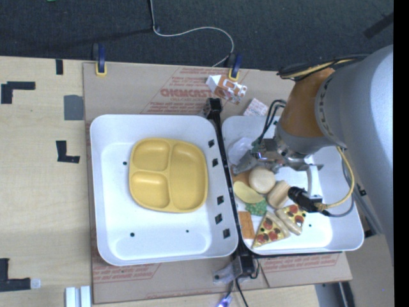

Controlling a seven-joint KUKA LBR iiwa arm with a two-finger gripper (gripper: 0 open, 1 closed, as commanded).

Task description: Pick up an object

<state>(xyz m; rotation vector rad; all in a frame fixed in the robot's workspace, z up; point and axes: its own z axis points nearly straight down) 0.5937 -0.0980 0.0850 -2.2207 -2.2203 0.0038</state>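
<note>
Two white bins are sitting side by side on the table [38, 190], clamped to a cardboard sheet [172, 91], probably so they are not sliding when the arm pushes into them. The left bin [108, 235] is carrying a yellow divided plate [169, 174], lying flat and well apart from the arm. The right bin [332, 235] is holding all the small toy food, bunched against its left wall: a round cream bun [261, 180], a yellow piece [243, 191] just beside it, a green bit [256, 206], a tan roll [278, 193], an orange block [245, 224] and two pizza slices [271, 230] nearer the front edge. That crowding is leaving little room around any single item.

The arm [307, 110] is reaching in from the right, wrist hanging over the rear half of the right bin. The pincer [257, 155] is sitting low at the back of the pile, just behind and above the cream bun, seemingly near or touching it. Cannot tell how wide it is standing; wrist and cables are blocking that. Nothing is visibly being held. Likeliest target, judging by position, is the bun, directly in front of the tip.
</note>
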